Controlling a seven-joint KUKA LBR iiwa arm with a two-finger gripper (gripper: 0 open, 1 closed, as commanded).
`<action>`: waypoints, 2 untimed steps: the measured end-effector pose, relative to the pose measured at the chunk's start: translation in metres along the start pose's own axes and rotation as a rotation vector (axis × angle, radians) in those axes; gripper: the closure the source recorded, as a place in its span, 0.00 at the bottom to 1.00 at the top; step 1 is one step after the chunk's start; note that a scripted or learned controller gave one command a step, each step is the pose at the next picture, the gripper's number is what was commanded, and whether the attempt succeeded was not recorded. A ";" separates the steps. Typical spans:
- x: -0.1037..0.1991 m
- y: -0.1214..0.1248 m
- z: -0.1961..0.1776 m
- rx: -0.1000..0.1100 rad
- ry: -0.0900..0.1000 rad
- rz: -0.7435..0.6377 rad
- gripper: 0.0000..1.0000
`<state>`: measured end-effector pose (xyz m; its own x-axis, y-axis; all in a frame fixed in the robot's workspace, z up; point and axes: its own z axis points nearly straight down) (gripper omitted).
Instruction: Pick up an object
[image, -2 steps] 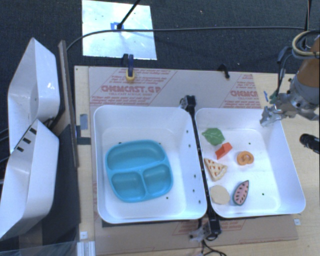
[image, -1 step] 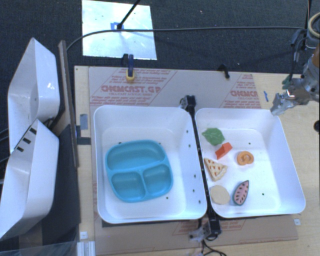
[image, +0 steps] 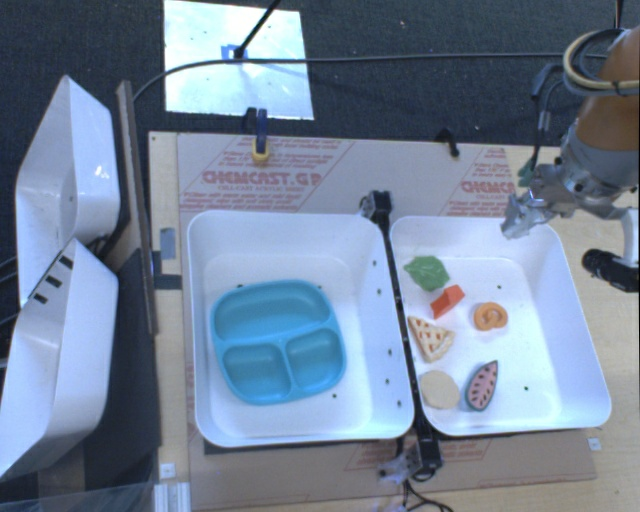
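— What's laid out, from the left?

— The left bin (image: 200, 300) has a blue divided tray (image: 277, 340) lying flat in it, three compartments. The right bin (image: 575, 330) has the toy food: a green leaf piece (image: 427, 270) at the top, an orange-red block (image: 447, 300) just below it, a triangular slice (image: 430, 338) like pizza or pie under that, and a round tan biscuit (image: 438, 389) nearest us. Beside the biscuit is a watermelon slice (image: 482, 385), and further up an orange ring (image: 490, 317), perhaps a pretzel.

— And the arm?

— Its gripper (image: 522, 215) hangs over the far right corner of the right bin, above the rim, well apart from all the food. I can't tell from here how it is set. Nothing is in it that I can see.

— So how far along?

— Hardly begun, I'd say. All six pieces lie on the bin floor, none lifted. It has yet to pick one, come down on it, close and raise it. The leaf piece is nearest to it.

— Any writing?

— Red print on the board (image: 330, 165) under the bins: "CHEMCAST GP", with a smaller line beneath that I can't read. It repeats at an angle near the right.
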<state>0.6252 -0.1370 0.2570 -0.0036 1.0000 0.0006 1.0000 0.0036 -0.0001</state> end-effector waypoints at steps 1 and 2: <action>0.049 -0.004 -0.005 -0.001 0.000 0.000 1.00; 0.110 -0.014 -0.001 0.000 0.001 -0.001 1.00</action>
<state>0.6108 -0.0267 0.2585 -0.0048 1.0000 0.0011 1.0000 0.0048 0.0002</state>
